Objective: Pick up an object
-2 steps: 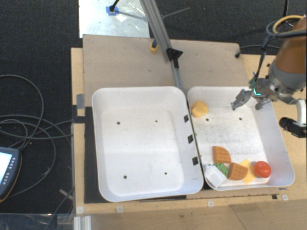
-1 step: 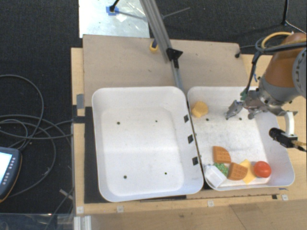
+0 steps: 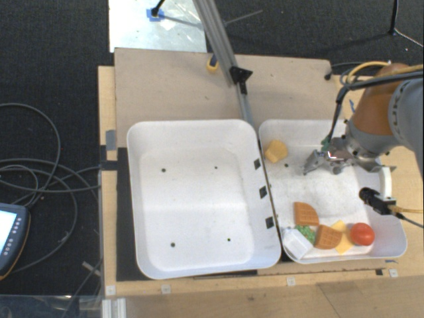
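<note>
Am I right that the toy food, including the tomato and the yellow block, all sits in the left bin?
Not quite: in the camera view the tomato and yellow block sit in the right bin, as does the other toy food.

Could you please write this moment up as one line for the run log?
arm: over right bin | hand: above bin floor, nothing visibly held | yellow block: left of hand, apart | tomato, other toy food: near edge

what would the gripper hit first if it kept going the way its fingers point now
Probably the bare white floor of the right bin; the gripper points down-left, with the yellow chunk slightly beyond. Depth is unclear.
</note>
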Controlling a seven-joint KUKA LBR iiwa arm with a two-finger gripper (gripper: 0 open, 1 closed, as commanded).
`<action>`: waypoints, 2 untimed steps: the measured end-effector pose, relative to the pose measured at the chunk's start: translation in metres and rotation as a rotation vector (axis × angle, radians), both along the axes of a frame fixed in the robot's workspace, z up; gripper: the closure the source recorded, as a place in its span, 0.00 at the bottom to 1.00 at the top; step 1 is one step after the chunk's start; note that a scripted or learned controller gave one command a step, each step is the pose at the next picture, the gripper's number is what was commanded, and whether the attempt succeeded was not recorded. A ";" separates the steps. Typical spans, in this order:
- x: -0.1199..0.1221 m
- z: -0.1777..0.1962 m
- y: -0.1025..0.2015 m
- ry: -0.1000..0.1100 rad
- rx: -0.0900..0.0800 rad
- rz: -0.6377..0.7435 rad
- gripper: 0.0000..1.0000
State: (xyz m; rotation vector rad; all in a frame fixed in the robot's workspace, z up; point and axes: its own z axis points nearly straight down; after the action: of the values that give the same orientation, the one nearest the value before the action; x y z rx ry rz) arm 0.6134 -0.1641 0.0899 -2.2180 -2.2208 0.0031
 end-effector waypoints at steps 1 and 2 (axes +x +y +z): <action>0.002 0.015 -0.001 -0.008 -0.001 0.000 1.00; -0.001 0.078 -0.002 -0.011 -0.002 0.001 1.00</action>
State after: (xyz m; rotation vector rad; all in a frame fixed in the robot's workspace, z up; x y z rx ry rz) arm 0.6128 -0.1658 0.1682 -2.2241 -2.2285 -0.0067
